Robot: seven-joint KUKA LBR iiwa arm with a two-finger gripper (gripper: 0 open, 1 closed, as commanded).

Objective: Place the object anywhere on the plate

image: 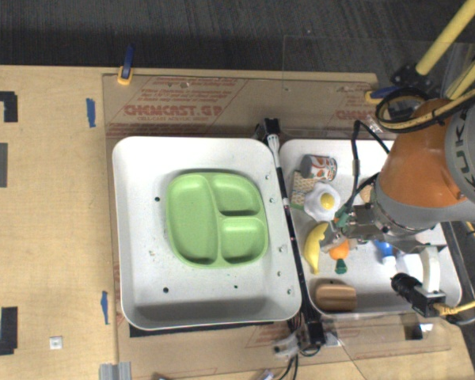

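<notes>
Gripper (342, 240) hung low in right bin (364, 291), among banana (313, 244) and carrot (338, 251); grip state unclear. Green plate (191, 220) sat in left bin (138, 212). Risk: crowding could spoil pick.

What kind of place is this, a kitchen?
Likely a robot test bench, not a kitchen: a robot arm reaches over two white bins, with toy food like a banana beside a green plate.
</notes>
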